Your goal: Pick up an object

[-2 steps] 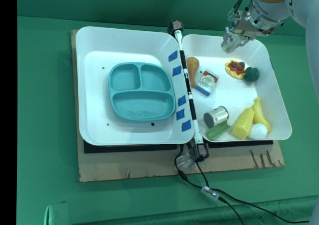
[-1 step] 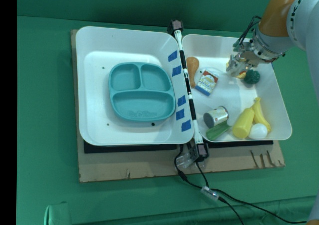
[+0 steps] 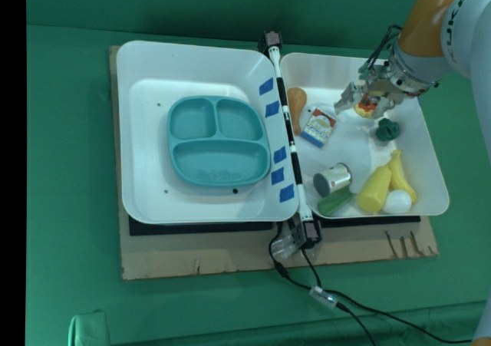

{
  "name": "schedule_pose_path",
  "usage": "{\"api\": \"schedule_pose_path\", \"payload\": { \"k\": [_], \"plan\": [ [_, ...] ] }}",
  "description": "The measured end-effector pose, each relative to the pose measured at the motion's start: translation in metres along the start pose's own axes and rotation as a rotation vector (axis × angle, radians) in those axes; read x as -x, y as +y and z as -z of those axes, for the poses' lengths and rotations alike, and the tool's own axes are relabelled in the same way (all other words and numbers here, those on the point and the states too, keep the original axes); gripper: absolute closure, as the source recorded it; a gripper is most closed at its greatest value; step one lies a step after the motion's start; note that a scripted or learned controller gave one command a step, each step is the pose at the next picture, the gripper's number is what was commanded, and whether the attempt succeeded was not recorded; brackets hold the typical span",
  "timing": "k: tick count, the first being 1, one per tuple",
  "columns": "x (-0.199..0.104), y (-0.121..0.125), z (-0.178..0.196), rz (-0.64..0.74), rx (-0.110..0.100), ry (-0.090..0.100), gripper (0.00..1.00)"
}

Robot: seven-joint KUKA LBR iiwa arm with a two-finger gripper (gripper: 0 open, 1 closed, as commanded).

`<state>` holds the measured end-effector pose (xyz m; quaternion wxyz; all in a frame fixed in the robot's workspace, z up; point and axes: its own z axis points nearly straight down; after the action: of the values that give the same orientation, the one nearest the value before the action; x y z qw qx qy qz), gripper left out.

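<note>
Red-and-yellow object [image 3: 367,107] sits in the far part of the right bin [image 3: 360,149], right under the gripper [image 3: 369,96], touching or nearly touching it. From this angle I honestly can't tell whether the gripper is spread, closed, or pinching it.

Room-wise, going big to small: the left bin [image 3: 126,145] beside the right bin has just a teal divided plate [image 3: 219,141] in its middle. The right bin's middle floor is bare, so that's the open space. Its near edge is crowded: a yellow bottle [image 3: 375,188], a second yellow piece [image 3: 401,172] leaning against it, a white egg [image 3: 397,201] touching both, a can [image 3: 332,179] lying on its side and a green cucumber-looking thing [image 3: 335,200] just beside the can. Along the right bin's left wall there's an orange-brown piece [image 3: 296,99] and a small printed box [image 3: 318,126]. A dark green lump [image 3: 387,130] sits near the bin's right wall, just beside the gripper.

The arm [image 3: 449,22] comes in over the right bin's far right corner, orange band up high, wrist angled down and inward.

The object itself looks small, mostly red with a yellow patch, half hidden by the gripper.
</note>
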<state>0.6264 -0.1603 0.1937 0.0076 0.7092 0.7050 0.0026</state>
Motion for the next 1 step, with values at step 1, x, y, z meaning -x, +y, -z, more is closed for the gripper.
{"api": "schedule_pose_path", "payload": {
  "k": [1],
  "plan": [
    [0.0036, 0.003, 0.0172, -0.006, 0.015, -0.007, 1.0]
  ]
}}
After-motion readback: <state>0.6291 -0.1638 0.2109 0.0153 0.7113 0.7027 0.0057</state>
